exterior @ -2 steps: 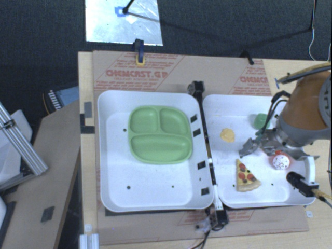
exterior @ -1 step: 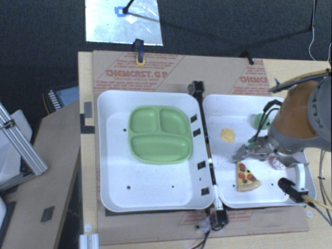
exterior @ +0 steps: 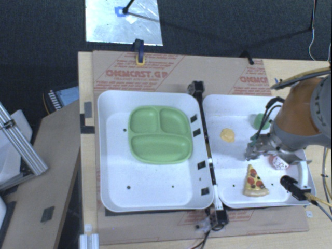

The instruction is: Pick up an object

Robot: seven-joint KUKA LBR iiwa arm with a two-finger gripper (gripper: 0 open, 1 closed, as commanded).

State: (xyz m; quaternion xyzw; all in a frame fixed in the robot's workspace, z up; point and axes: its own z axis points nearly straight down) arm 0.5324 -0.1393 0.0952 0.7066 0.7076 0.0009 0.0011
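Arm (exterior: pixel 303 115) entering from the right: broad rounded orange band above a grey wrist section. Black cable (exterior: pixel 268 113) looped along the near side of the orange band down to the wrist. Gripper (exterior: pixel 253 150) of dull grey metal below the wrist, compact and blocky. Thin pale cables trailing past the upper edge of the orange band.

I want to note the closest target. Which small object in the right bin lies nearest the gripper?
The pizza slice, just below the gripper. The yellow round piece lies farther left; the green object farther up.
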